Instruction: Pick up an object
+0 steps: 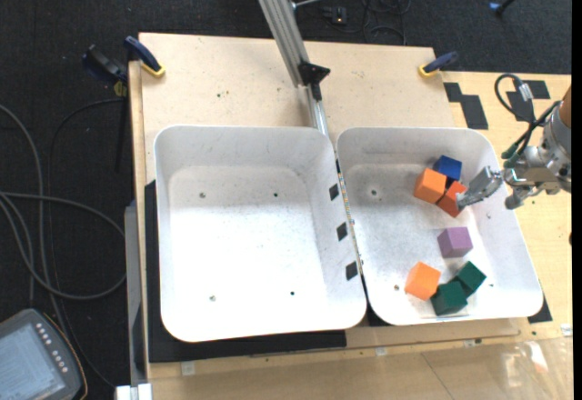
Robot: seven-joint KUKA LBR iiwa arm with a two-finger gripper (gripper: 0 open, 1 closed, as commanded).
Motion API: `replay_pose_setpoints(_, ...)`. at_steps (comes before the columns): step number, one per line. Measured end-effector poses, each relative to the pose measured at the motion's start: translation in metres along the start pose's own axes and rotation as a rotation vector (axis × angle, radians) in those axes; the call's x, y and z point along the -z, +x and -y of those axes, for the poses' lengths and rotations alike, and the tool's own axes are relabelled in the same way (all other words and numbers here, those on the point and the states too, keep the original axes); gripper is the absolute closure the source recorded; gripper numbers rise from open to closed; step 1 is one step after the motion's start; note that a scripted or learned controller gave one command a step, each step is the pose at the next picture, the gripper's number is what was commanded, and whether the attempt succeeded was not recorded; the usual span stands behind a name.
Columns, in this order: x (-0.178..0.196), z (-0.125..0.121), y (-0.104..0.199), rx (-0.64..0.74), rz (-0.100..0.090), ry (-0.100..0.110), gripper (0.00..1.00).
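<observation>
Tool state unclear; its tip touches a red-orange cube beside a blue one.

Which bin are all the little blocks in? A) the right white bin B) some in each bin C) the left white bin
A: the blue block, the two orange blocks, the purple block and the dark green blocks all lie in the right shallow white bin, where the claw reaches in too.
</observation>
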State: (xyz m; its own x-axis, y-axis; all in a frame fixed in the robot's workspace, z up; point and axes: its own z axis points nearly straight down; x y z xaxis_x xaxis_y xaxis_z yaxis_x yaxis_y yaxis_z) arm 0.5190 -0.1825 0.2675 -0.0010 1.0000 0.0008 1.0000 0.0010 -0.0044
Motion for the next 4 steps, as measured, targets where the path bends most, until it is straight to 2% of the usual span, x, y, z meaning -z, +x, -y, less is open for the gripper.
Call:
replay_pose_setpoints(1,0.002,-0.001,0.000,0.000,0.001,-0.004,0.00)
replay_pose_setpoints(3,-0.090,0.007,-0.009,-0.002,0.000,0.001,0.00)
replay_pose_setpoints(4,-0.153,0.011,-0.012,-0.002,-0.001,0.002,0.00)
